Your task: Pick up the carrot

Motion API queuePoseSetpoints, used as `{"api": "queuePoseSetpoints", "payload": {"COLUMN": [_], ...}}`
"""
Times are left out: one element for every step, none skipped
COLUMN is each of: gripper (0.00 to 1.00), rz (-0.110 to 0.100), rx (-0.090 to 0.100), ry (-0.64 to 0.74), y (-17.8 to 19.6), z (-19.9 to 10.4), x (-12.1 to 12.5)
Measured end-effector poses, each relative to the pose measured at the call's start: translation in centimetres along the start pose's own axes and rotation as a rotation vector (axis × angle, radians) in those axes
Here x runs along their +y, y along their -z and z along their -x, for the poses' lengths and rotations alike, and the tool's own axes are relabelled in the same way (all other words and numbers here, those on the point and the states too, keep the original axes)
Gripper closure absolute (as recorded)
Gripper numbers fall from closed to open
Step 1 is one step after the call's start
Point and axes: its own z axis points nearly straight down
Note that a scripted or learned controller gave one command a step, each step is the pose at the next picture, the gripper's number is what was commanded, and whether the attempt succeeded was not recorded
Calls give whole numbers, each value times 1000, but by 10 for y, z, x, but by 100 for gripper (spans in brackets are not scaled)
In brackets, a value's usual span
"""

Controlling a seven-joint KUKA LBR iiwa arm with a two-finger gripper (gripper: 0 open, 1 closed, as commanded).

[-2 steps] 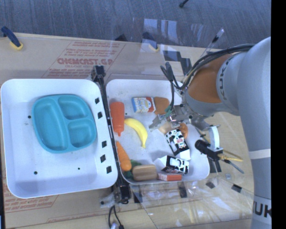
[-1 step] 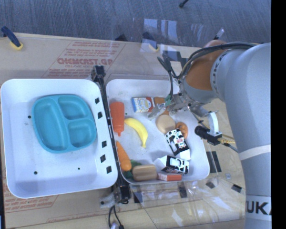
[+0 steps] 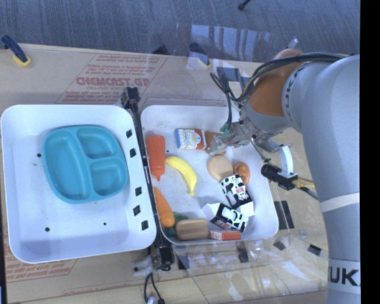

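The carrot (image 3: 164,208) is orange with a green top. It lies along the left wall of the right bin (image 3: 177,116), near that bin's front corner, its tip pointing toward the back. My gripper (image 3: 224,139) hangs over the back middle of the same bin, beside a small brown item (image 3: 211,140) and above a tan round item (image 3: 219,166). The carrot is well to the gripper's front left, with a banana (image 3: 185,173) between them. Nothing is visibly held.
In the right bin lie an orange-red bottle (image 3: 155,156), a small carton (image 3: 189,138), an orange roll (image 3: 242,171), two cow-patterned boxes (image 3: 234,189), and a tan block (image 3: 192,228) next to the carrot's top. The left bin (image 3: 25,233) holds a blue divided plate (image 3: 85,162).
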Motion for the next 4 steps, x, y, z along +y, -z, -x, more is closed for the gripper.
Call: {"api": "queuePoseSetpoints", "payload": {"gripper": [100, 0, 0, 0], "rz": [15, 1, -12, 3], "rx": [-9, -1, 9, -3], "ry": [21, 21, 0, 179], "y": [147, 138, 8, -11], "z": [7, 5, -45, 3], "x": [7, 4, -37, -1]}}
